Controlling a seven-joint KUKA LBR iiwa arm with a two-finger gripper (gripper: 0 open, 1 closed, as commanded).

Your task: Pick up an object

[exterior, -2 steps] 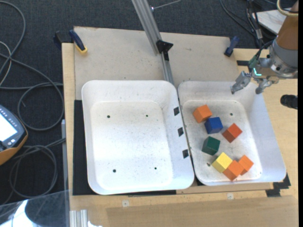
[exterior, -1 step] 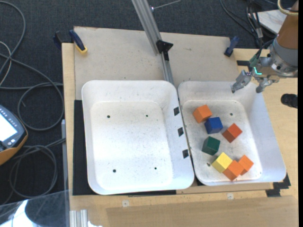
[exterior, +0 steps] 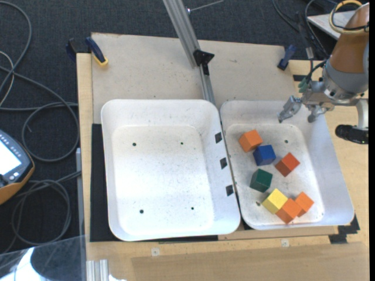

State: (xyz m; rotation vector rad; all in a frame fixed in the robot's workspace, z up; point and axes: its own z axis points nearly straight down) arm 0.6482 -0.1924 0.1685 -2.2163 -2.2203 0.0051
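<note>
The gripper [exterior: 302,111] hovers wide-fingered, holding nothing, over the right bin's [exterior: 328,157] far edge. Best target: the red cube [exterior: 287,164], standing apart; descend centred, then close.

A slanted grey metal bar [exterior: 183,25] crosses the far edge of the pale wooden bench [exterior: 152,63] and ends in a black clamp [exterior: 203,57] near the middle of that edge. A blue clamp with a yellow tip [exterior: 96,51] grips the bench's far left corner, and another blue clamp [exterior: 285,57] sits near its far right corner. Black cables [exterior: 35,107] loop over the dark carpet [exterior: 41,22] left of the bench, beside an orange-edged handheld screen unit [exterior: 12,164].
</note>
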